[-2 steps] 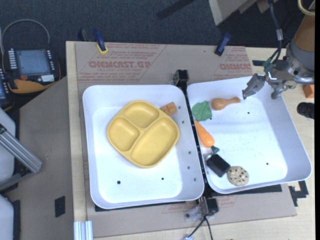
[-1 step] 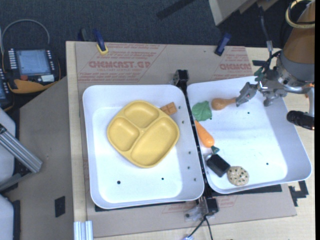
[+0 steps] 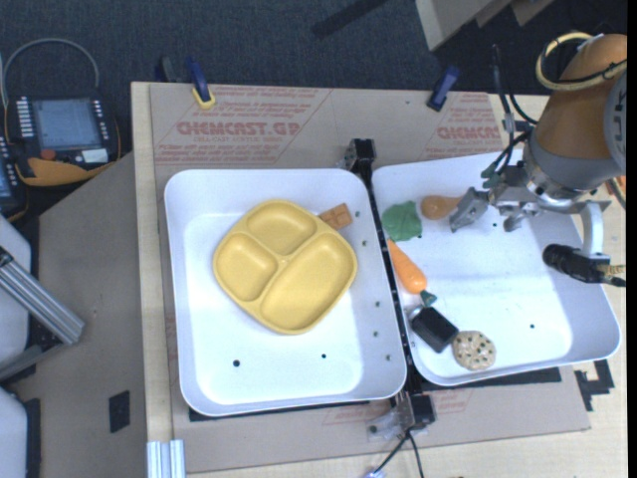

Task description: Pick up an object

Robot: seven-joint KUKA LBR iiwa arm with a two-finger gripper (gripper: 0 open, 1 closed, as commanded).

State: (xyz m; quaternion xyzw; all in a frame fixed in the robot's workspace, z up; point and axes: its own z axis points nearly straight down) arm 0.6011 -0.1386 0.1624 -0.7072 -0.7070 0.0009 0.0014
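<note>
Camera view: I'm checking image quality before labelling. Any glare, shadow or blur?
Camera view: even light; the white bins are bright but keep their detail; the yellow plate throws a soft shadow; small items like the carrot stay sharp; the claw looks slightly soft.

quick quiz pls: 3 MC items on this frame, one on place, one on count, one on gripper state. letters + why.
1. Where does the yellow divided plate lie?
A. left bin
B. right bin
C. on the cardboard outside the bins

2. How many compartments does the plate have?
A. two
B. three
C. five

3. What is the state of the gripper?
A. shut on the carrot
B. shut on the cookie
C. open, holding nothing

Key: 1 A, the plate sits inside the left bin. 2 B, ridges split it into three wells. 3 C, its fingers stand apart over the right bin, with the carrot and cookie lying away from it.
</note>
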